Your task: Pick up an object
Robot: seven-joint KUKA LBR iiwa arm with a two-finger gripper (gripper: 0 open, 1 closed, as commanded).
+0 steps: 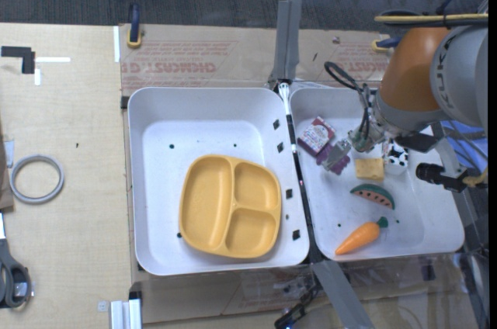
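Gripper [363,140] is down in the right bin [435,242], low over the upper-middle part, just above the toys. Can't tell how wide it's set or whether anything's in it, too small and cluttered from this angle. Arm [458,79] comes in from the right, grey link w/ the orange band [411,75] bulging over the bin's top right corner, wrist angled down and left toward the pile; a black cable loops out above the wrist.

Right by the tip: small grey-purple packet [337,157], tilted, just left and below. Pink-purple pouch [316,136] touching it on the upper left. Yellow block [370,167] just below the tip, black-and-white piece [397,157] beside that on the right. Watermelon slice [373,195] lies below the block. Carrot [361,237] further down, near the front wall, lying at a slant.

Left bin [155,164]: yellow divided plate [231,206], three compartments, sitting flat toward the front. Roll of grey tape [35,178] out on the bench, well apart on the left.
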